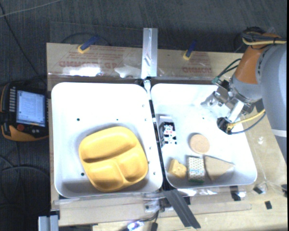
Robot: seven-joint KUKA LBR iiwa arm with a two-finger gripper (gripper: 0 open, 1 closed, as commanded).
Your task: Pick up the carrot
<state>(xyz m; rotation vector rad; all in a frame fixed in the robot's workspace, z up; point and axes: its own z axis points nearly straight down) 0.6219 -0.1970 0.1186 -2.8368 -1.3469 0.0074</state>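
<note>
We're reading the gripper point(220, 101) as unclear, open or clenched; likely carrot point(199, 142) is lying below-left of it, end-on, apart

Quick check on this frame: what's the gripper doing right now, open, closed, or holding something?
Gripper: over the upper right part of the right bin; open or closed cannot be told, and nothing is seen held in it.
</note>
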